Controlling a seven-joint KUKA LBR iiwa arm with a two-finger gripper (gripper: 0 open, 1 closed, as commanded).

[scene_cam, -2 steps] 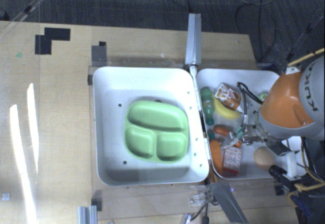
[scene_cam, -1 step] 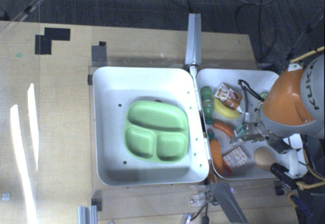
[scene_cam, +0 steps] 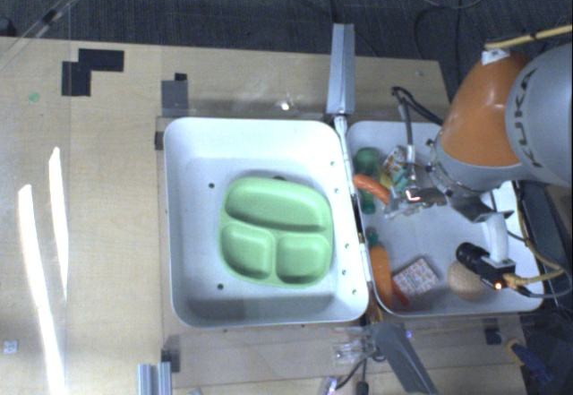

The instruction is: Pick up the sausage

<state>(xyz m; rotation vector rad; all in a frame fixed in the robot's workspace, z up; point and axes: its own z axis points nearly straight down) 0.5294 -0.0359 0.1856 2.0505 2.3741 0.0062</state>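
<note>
The sausage, an orange-red elongated piece, lies slanted in the right bin against its left wall. My gripper hangs low over the bin just to the right of the sausage's right end, close to it. The arm's grey and orange wrist covers the bin's upper right part. Nothing shows as held by the gripper.
A round green piece sits just behind the sausage. Nearer the front lie an orange carrot-like piece, a small patterned box and a beige round piece. The left bin holds a green divided tray.
</note>
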